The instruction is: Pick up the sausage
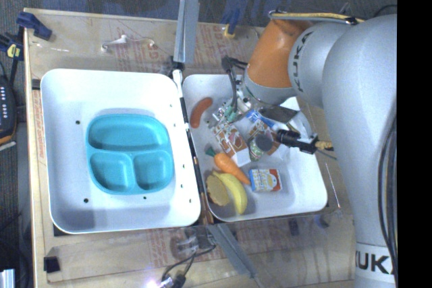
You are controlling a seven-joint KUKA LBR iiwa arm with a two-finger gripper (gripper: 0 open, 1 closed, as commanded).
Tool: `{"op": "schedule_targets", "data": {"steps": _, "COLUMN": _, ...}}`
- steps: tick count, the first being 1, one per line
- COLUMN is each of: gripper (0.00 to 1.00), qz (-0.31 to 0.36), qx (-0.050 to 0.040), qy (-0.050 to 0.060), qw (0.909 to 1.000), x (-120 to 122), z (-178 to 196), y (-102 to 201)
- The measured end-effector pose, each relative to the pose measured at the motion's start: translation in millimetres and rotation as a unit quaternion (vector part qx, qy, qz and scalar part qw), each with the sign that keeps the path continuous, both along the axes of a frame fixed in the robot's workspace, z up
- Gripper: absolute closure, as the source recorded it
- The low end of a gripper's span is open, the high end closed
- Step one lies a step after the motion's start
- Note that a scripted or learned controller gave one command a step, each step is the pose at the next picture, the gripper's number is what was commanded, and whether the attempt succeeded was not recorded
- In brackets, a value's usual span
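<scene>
Lying free in the right bin's [307, 195] upper-left corner, the sausage [200, 110] is not yet grasped. Gripper [226, 119] hangs just right of it, among the clutter; finger state cannot be told. Remaining steps: align, close, lift.

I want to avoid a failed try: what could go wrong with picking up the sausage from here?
1. The sausage lies close to the right bin's left wall, so a finger may strike the wall.
2. The pincer hangs over a packet beside the sausage; it might close on that instead.
</scene>
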State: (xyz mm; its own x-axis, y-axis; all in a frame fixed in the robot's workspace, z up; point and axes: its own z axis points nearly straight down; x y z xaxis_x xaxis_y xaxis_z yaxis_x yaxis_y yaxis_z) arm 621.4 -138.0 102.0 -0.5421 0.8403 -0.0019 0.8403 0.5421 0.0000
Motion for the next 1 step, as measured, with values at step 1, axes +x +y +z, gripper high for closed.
{"op": "schedule_targets", "data": {"steps": 1, "gripper": 1.0, "qz": -0.307, "qx": -0.0033, "qy": 0.002, "qw": 0.9517, "x": 34.1, "z": -7.0, "y": 29.8}}
